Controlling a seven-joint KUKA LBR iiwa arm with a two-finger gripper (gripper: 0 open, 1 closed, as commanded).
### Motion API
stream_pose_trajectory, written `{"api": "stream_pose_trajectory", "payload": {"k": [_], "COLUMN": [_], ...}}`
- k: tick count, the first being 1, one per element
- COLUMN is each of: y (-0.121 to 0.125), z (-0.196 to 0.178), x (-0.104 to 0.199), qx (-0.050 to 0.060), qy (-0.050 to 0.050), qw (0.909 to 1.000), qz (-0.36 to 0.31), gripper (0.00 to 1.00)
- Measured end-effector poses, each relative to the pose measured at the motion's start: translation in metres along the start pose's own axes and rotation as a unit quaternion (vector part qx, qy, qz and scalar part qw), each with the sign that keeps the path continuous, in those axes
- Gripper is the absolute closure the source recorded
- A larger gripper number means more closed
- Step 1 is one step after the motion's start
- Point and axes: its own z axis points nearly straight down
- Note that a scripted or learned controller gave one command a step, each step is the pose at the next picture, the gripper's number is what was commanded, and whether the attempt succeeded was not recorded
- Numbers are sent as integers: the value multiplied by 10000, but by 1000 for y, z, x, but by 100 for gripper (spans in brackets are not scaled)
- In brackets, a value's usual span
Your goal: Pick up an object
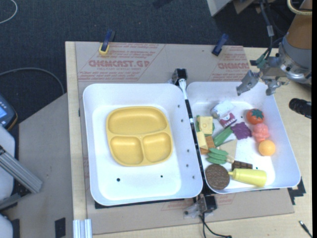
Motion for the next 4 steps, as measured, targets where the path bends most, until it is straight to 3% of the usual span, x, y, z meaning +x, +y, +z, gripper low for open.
{"api": "stream_pose_trajectory", "payload": {"k": [3, 4], "y": [-12, -11], "z": [169, 155], "x": [6, 5], "qx": [17, -11], "qy": [5, -4], "qw": [10000, 10000], "qz": [-1, 3], "gripper": [0, 100]}}
